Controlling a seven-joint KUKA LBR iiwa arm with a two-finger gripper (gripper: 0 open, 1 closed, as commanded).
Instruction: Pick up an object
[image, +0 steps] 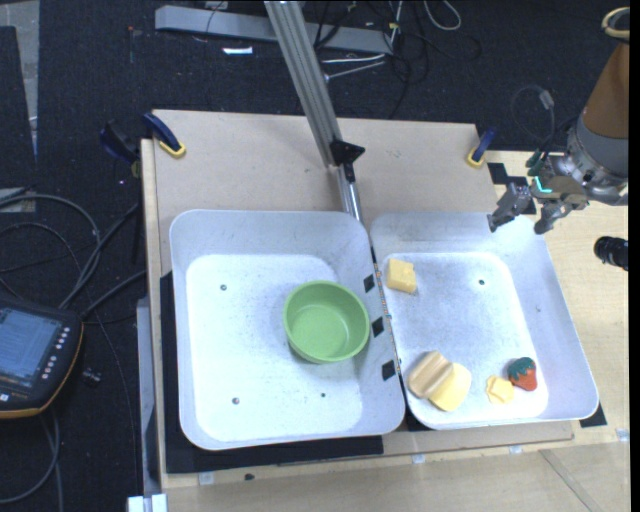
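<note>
Bench (260, 165) is filling the middle of the frame, carrying two white bins side by side. Left bin (215, 400) is sitting left of centre, right bin (560, 320) at centre right, their inner edges touching. Arm (610, 110) is reaching in at the upper right edge of the frame. Green bowl (326, 320) is sitting upright in the left bin, toward its right side. Gripper (526, 212) is hanging over the upper right corner of the right bin, fingers spread apart and holding nothing. All the objects are lying lower in the frame than the fingers, well apart from them. Tan-and-yellow piece (440, 379) is lying in the lower part of the right bin, far from the fingers. Yellow block (401, 276) is lying in the upper left of the right bin, left of and below the fingers. Red-and-green piece (523, 373) is sitting in the lower right of that bin, just beside a small yellow piece (500, 389) on its left.
</note>
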